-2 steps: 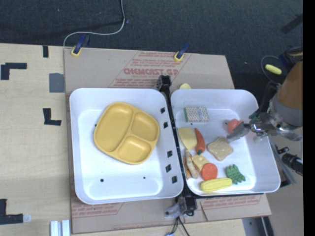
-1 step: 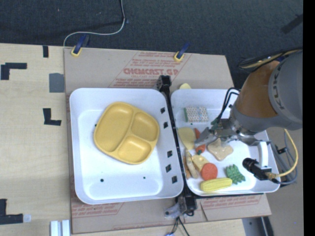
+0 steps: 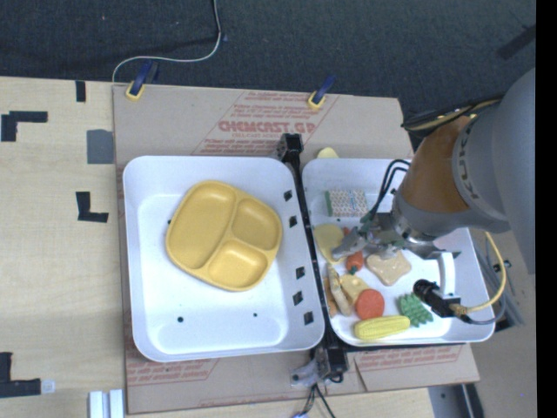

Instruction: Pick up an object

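Note:
The right bin (image 3: pixel 452 333) holds several toy foods: a corn cob (image 3: pixel 381 326), a red tomato (image 3: pixel 370 303), a green broccoli piece (image 3: pixel 416 309), a tan toast slice (image 3: pixel 389 269), a pale yellow slice (image 3: pixel 329 237), a speckled sponge-like block (image 3: pixel 346 202) and some small orange and tan pieces (image 3: pixel 341 287). My gripper (image 3: pixel 372 240) is low in this bin, over the middle of the pile, just above the toast and beside a small red piece (image 3: pixel 354 260). Its fingers are dark and hard to make out against the objects.
The left bin (image 3: pixel 148 320) carries a yellow divided plate (image 3: pixel 224 234). A black divider (image 3: pixel 300 233) runs between the bins. The arm's grey body and orange band (image 3: pixel 444 172) cover the right bin's upper right. A black cable (image 3: pixel 461 312) curls near the broccoli.

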`<state>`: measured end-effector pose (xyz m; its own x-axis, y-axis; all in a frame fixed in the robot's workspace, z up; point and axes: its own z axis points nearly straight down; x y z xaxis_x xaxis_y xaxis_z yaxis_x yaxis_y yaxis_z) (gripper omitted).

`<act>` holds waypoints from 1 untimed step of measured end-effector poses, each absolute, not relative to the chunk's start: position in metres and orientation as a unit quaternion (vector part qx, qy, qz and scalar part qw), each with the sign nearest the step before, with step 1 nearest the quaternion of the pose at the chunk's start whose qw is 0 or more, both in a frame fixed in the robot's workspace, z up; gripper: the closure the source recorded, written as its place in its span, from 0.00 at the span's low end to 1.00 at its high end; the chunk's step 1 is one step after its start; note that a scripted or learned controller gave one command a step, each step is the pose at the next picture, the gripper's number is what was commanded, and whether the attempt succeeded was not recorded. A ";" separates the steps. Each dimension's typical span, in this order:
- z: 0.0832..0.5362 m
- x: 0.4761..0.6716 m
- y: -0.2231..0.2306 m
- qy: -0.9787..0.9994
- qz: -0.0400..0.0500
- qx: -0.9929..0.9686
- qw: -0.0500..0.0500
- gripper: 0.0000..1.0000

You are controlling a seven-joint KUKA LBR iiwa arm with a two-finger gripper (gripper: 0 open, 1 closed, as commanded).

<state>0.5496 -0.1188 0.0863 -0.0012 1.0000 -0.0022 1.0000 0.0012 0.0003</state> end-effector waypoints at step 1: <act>0.090 0.524 -0.102 0.707 0.004 0.707 0.011 0.00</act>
<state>0.5236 -0.1015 0.0904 0.0010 0.9999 -0.0106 0.9998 -0.0008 0.0206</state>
